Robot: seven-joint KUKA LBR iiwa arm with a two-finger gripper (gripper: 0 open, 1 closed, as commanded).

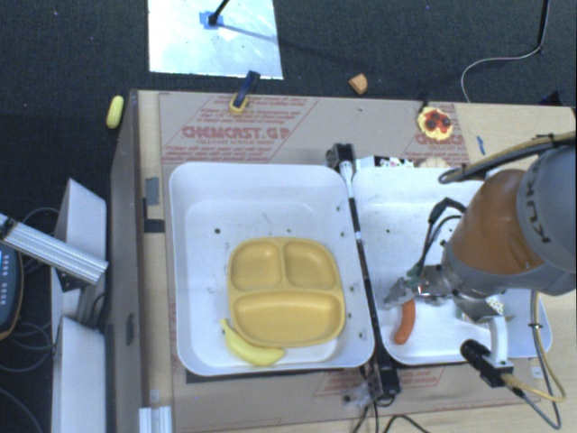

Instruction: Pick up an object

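Your tool [407, 289] hangs low in the right bin [424, 354], and the orange sausage-shaped toy [405, 321] lies just below it, toward the bin's near wall. The toy's long axis runs nearly straight away from the tool, leaning a little toward the divider between the bins, with its upper end at or almost at the tool's tip; you cannot tell whether they touch. Whether the tool is wide or narrow you cannot tell either, since the metal tip is small and blurred under the wrist. By my reading, the grasp turns on closing across the toy's short width, so the tool needs to shift a little toward the near wall to reach the toy's middle. Farther off, across the divider, a yellow divided plate [287, 291] and a banana [251, 348] rest in the left bin [203, 242].
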